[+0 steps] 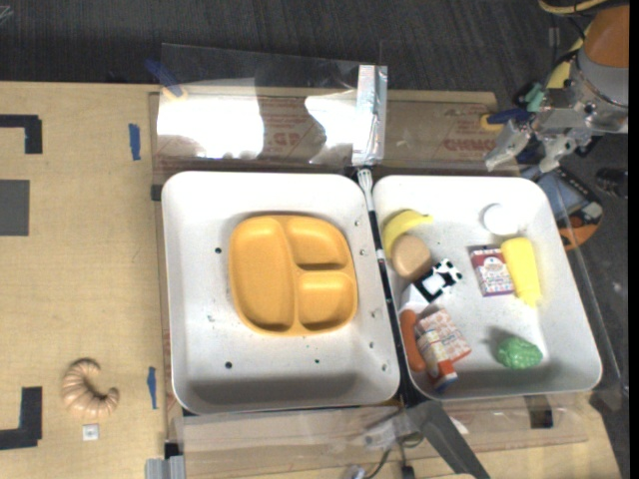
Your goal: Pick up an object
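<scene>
The right bin [574, 297] holds several small things: a yellow cup [402, 225], a tan bun-like piece [411, 255], a black-and-white block [439, 280], a red-and-white box [491, 271], a yellow banana-like piece [524, 269], a white disc [496, 218], a green lump [518, 352], a printed packet [442, 335] and a red stick [412, 347]. My gripper [526, 158] hovers above the bin's far right corner, outside its rim. It is open, and nothing is between its fingers.
In the left bin [190, 297] lies a yellow divided plate [295, 272]. A clear plastic sheet [270, 113] stands behind that bin. On the bench at the near left sits a croissant toy [90, 388]. Cables and clutter crowd the far right.
</scene>
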Robot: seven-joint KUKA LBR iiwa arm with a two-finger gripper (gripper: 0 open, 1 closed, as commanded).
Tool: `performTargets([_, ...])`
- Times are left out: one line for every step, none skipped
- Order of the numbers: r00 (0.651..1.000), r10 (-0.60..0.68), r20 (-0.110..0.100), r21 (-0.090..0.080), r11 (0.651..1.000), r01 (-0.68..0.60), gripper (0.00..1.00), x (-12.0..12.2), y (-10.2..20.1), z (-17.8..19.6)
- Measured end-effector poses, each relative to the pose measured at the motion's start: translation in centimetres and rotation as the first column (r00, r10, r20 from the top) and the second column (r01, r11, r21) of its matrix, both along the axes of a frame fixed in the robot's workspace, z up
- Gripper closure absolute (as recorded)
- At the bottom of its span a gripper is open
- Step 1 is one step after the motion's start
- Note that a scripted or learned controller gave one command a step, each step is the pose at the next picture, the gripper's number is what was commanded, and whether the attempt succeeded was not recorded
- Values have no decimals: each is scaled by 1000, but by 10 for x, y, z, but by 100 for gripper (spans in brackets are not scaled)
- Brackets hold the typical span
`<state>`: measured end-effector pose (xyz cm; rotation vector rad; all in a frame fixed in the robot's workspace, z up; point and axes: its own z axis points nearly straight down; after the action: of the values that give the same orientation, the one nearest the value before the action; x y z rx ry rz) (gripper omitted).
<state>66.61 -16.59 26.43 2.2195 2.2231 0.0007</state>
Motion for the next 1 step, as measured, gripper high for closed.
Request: performTargets([992, 127, -5, 1, 992, -127, 0, -21, -30, -65])
